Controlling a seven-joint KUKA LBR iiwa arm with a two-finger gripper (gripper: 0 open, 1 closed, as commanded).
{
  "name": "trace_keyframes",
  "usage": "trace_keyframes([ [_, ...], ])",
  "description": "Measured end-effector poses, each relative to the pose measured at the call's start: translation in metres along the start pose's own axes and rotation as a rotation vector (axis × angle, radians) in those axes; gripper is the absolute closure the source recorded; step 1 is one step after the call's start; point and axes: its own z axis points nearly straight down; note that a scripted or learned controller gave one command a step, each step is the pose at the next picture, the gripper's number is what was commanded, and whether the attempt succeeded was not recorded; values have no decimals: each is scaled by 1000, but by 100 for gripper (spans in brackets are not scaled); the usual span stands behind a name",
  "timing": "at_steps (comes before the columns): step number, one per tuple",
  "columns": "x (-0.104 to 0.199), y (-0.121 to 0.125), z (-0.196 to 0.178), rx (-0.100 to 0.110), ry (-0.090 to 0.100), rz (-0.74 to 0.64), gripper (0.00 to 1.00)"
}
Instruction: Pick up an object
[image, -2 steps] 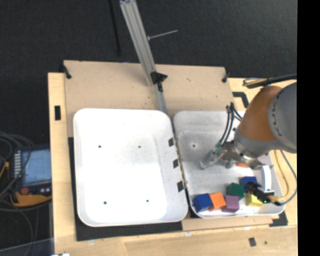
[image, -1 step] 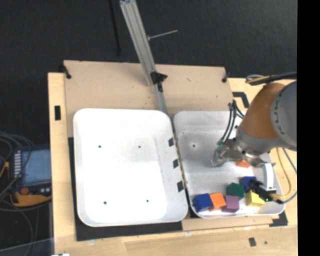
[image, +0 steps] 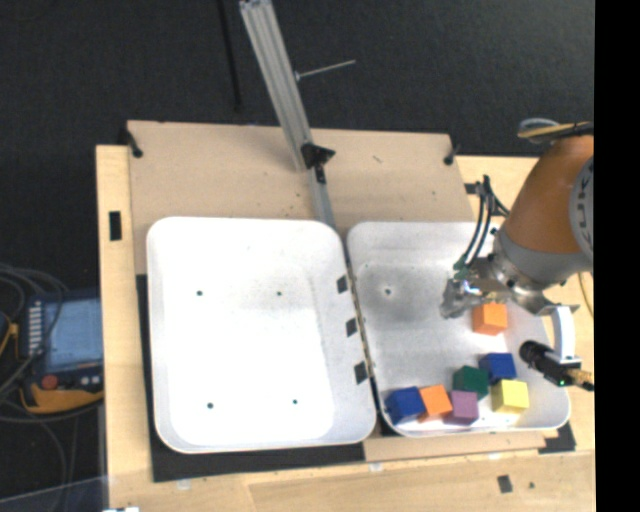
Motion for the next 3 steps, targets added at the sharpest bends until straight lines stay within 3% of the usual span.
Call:
trace_keyframes([
  [1,-3,1,-65,-2,-1,-1,100],
  [2,-4,2,-104,1,0,-2,100],
  [3,51,11,-105,4,1,-4,100],
])
